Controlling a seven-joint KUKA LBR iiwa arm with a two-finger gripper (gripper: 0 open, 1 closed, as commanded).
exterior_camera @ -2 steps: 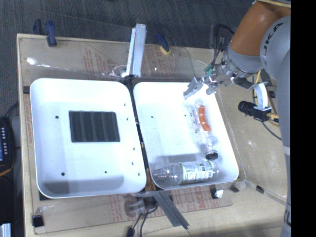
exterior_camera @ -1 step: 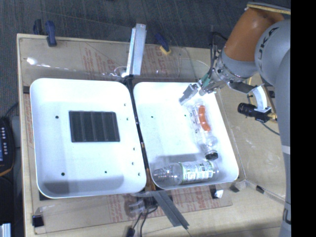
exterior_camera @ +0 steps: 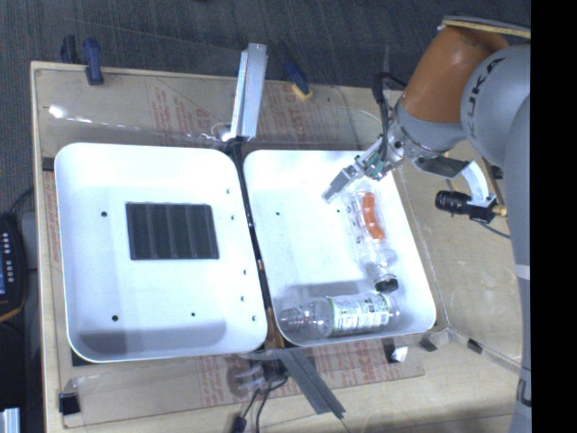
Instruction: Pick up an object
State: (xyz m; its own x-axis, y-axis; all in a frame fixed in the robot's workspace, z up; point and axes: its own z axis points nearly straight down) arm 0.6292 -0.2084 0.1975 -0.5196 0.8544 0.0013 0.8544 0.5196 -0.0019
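My gripper [exterior_camera: 343, 184] hangs over the upper part of the right bin [exterior_camera: 297, 242], reaching in from the right. Just to its right and below it, a clear bottle with an orange label [exterior_camera: 370, 226] lies along the bin's right wall, black cap toward the front. I see nothing held in the gripper. A second clear bottle with a green and white label [exterior_camera: 341, 315] lies on its side along the bin's front wall. In the left bin [exterior_camera: 90, 269] a dark grey ribbed slab [exterior_camera: 171, 231] lies flat.
A grey metal bar [exterior_camera: 248, 93] stands at the back between the two bins, and another bar [exterior_camera: 306, 384] sticks out at the front. Blue clamps [exterior_camera: 90, 57] hold the board at the back edge. The arm's orange band [exterior_camera: 444, 70] is at the upper right.
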